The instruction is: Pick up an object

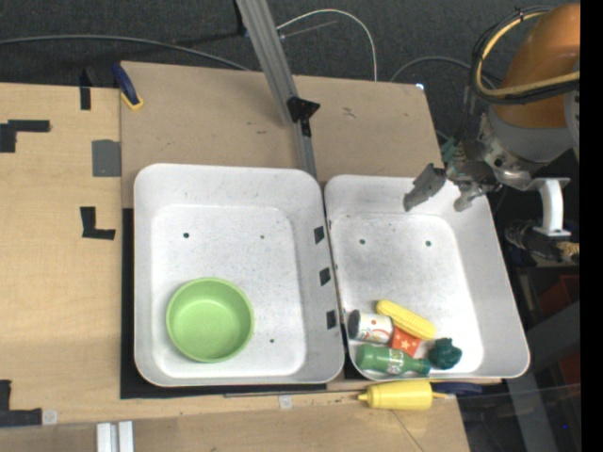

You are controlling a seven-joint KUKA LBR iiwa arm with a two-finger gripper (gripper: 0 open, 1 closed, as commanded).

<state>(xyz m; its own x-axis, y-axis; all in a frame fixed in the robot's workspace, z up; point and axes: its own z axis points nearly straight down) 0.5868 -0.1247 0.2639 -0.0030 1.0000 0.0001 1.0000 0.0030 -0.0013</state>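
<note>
Bins: I see two shallow white plastic bins (pixel 226 191), matt and dark-speckled.
Bowl: round green plastic bowl (pixel 210 319), smooth, soft sheen.
Bench: light brown wooden board (pixel 207 111), matt, scuffed.
Pole: slanted grey metal pole (pixel 267 40), brushed.
Arm: glossy orange band (pixel 546 45).

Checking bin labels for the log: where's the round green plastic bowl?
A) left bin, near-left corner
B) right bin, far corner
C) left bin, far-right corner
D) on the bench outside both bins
A: the round green plastic bowl sits on the floor of the left shallow white bin, in its near-left corner.
</note>
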